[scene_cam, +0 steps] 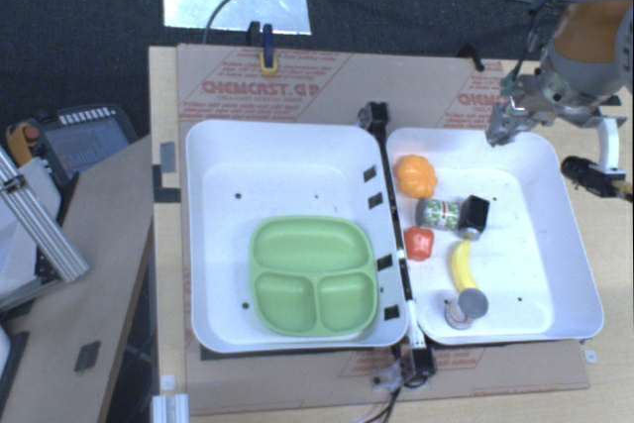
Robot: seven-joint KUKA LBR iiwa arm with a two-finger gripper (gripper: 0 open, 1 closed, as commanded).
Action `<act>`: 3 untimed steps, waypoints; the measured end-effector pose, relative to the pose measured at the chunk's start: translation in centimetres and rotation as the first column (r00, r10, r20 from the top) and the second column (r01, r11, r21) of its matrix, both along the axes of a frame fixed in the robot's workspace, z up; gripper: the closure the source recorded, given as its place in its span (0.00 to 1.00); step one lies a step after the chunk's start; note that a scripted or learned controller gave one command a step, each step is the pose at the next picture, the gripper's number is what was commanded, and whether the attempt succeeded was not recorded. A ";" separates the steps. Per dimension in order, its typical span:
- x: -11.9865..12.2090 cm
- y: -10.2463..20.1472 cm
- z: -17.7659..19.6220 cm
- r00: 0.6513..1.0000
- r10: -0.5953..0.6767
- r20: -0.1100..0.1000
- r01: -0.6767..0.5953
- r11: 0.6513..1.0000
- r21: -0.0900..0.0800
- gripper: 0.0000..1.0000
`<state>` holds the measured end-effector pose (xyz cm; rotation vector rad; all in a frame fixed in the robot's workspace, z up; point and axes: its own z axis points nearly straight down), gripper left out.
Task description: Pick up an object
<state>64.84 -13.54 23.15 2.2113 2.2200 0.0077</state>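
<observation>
The right bin (555, 243) holds an orange pumpkin-like toy (415, 174), a small green-labelled can (440, 212) lying on its side, a black block (475, 215), a red pepper-like toy (419, 243), a yellow banana (461, 264) and a grey round piece (467, 305). My gripper (501, 128) hangs over the bin's far rim, above and to the right of the orange toy, apart from all the objects. Nothing shows between its tips.
The left bin (228, 173) carries a green three-compartment plate (312, 274). Black clips (375, 117) line the seam between the bins. A yellow clamp (266, 50) stands at the bench's far edge. A teach pendant (84, 139) lies at the left.
</observation>
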 end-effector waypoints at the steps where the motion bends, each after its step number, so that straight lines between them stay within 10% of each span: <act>1: 0.2 0.0 5.5 1.000 0.000 0.000 0.000 1.000 0.000 1.00; 3: 1.0 10.5 2.9 1.000 0.005 -0.007 -0.005 1.000 0.004 1.00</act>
